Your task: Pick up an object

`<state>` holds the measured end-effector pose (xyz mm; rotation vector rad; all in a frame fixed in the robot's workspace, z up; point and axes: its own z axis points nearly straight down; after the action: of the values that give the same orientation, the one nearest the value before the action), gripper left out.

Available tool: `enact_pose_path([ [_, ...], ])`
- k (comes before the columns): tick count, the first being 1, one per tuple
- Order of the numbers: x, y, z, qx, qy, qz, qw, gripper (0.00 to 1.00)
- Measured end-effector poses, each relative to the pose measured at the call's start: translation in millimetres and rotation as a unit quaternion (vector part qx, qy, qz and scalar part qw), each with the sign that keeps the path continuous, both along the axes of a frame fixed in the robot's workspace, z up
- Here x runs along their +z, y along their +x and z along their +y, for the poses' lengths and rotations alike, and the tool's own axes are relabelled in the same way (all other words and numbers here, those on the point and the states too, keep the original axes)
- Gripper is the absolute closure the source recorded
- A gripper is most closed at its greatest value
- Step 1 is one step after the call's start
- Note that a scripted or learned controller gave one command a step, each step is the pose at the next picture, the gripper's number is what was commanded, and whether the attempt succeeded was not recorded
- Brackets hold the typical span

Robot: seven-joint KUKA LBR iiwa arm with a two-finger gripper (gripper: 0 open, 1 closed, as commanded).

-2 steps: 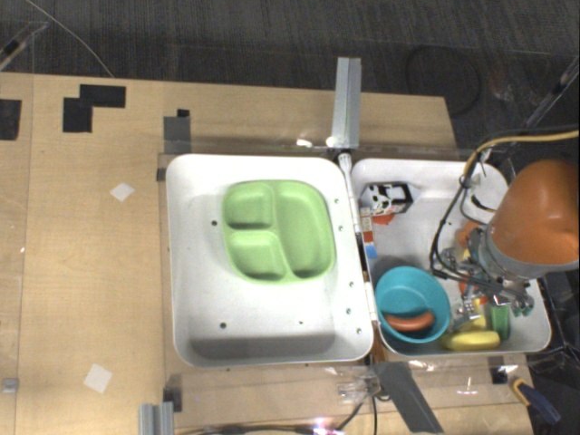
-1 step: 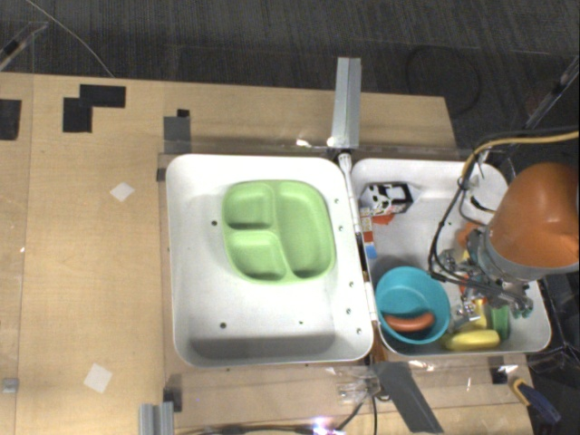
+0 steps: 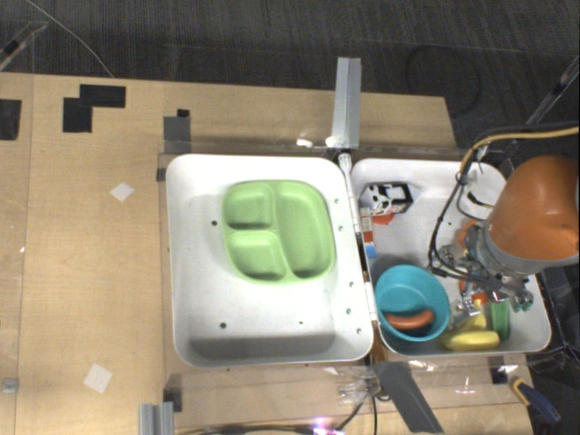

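In the right bin (image 3: 426, 229), a blue bowl (image 3: 390, 288) holds an orange-red piece (image 3: 410, 319). A yellow banana-like object (image 3: 471, 339) lies at the bin's front right, beside a small green object (image 3: 499, 316). A black, white and red item (image 3: 388, 198) rests near the bin's far left corner. My gripper (image 3: 471, 304) hangs low over the bin's right side, just right of the bowl and above the yellow and green objects. The grey wrist and orange band (image 3: 539, 208) hide most of it, and nothing can be seen held in it.
The left bin (image 3: 195, 315) holds a green divided plate (image 3: 276, 229). A metal post (image 3: 346, 102) stands behind the wall between the bins. Cables (image 3: 453, 216) loop beside the wrist over the right bin. Wooden bench spreads to the left.
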<state>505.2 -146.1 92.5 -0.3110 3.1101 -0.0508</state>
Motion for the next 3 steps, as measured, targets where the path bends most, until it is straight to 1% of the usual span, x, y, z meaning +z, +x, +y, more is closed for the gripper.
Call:
enact_pose_path([
  [1, 3, 3, 13, 0.172, -0.0053, -0.007, 0.985, 0.0],
  [2, 3, 9, 17, 0.199, -0.0076, -0.002, 0.9799, 0.0],
  [3, -2, 48, -26, 0.191, 0.0092, 0.004, 0.9815, 0.0],
])
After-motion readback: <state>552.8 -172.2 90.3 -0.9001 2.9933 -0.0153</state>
